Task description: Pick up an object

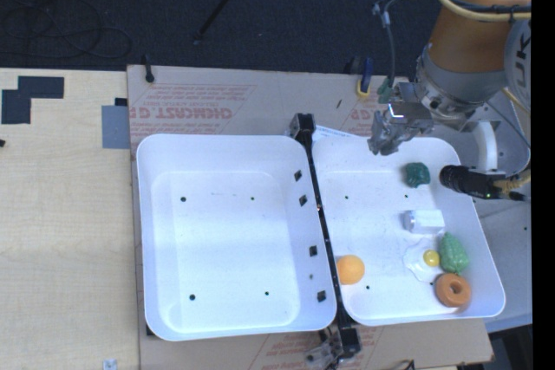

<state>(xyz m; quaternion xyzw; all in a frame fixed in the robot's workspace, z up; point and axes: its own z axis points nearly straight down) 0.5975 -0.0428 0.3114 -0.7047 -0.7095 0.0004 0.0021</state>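
The gripper (388,137) hangs over the far edge of the right bin (373,299), near the middle of that edge, below the grey wrist and the orange band of the arm (481,9). At this slant it reads as a dark cluster, so whether it is open or closed cannot be told. Nothing can be seen held in it.

All the objects lie in the right bin. A dark green lump (417,175), perhaps a toy vegetable, sits near the far right corner, the object nearest the gripper yet apart from it. Along the right edge, further toward the near side, lies a small white and grey block (422,221). Near it, closer to the near right corner, a toy fried egg (425,262) lies flat with its yellow yolk up, and a light green leafy toy (453,255) lies just beside the egg against the right wall. A brown doughnut (453,289) rests in the near right corner, touching or almost touching the egg's white. An orange ball (350,269) sits alone by the bin's left edge, toward the near side, close to the black divider (314,212) between the two bins.

The left bin (156,186) stands beside it on the cardboard sheet (217,104).
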